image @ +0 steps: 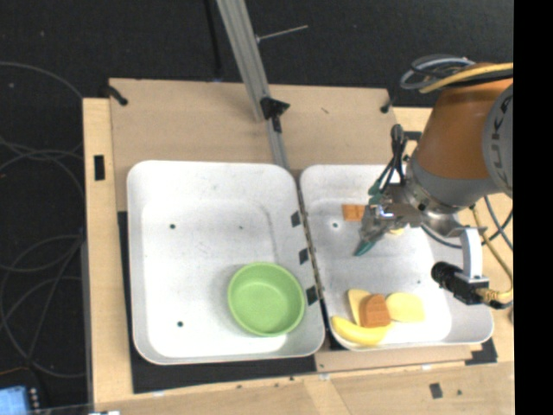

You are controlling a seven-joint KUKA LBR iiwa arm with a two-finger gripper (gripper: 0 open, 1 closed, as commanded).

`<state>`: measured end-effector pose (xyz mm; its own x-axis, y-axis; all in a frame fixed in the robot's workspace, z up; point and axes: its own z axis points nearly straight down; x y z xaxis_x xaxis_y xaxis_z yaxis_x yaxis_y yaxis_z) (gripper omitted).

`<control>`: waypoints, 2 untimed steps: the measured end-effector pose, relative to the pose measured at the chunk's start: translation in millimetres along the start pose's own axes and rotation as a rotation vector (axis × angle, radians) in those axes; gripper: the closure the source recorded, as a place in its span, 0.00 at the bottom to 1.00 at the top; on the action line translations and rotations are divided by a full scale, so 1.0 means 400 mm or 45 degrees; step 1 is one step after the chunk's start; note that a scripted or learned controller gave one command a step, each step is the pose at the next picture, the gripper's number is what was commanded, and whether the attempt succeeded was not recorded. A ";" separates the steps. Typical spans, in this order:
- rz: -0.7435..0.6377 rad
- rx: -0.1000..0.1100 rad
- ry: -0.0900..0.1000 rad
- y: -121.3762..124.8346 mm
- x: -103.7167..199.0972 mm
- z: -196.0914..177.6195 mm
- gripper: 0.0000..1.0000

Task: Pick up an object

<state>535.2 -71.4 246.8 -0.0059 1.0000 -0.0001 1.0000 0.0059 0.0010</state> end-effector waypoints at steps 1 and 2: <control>-0.001 0.001 0.001 0.012 0.105 0.006 1.00; -0.005 0.000 0.004 0.026 0.259 -0.007 1.00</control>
<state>545.1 32.4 249.7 -0.0099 0.9999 0.0027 1.0000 0.0099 0.0014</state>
